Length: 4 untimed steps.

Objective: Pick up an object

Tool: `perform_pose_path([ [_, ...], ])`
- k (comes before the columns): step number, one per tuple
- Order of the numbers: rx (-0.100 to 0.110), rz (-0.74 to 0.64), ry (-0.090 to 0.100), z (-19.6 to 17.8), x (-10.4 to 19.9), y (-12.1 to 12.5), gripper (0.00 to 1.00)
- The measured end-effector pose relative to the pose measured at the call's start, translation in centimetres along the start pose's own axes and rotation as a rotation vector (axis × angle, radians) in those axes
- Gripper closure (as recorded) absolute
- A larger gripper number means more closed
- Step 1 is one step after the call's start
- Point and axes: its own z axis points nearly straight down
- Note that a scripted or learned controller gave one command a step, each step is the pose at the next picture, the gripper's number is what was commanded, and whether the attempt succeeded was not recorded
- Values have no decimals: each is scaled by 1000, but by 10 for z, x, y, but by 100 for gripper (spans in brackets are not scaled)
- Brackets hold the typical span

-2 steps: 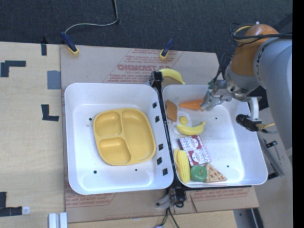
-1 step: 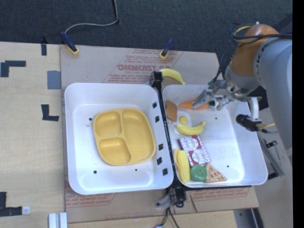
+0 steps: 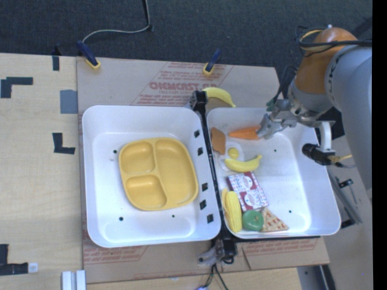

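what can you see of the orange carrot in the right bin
The carrot is a small orange tapered piece, looking like toy plastic. It lies flat near the back of the right bin, its pointed end toward the divider. The end effector sits right at its thicker end, seemingly touching it. A brown piece lies just beside its tip.

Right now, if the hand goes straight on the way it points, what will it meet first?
Most likely the carrot: the hand points left and down at its near end in the right bin. Depth is unclear, so it may already be touching.
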Motion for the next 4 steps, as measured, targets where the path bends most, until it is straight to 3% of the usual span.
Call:
perform_pose_path([
  [1, 0, 0, 0, 0, 0, 0, 0],
  [2, -6, 0, -2, 36, 28, -5, 0],
  [3, -7, 0, -1, 26, 29, -4, 100],
  [4, -8, 0, -1, 26, 29, -4, 0],
])
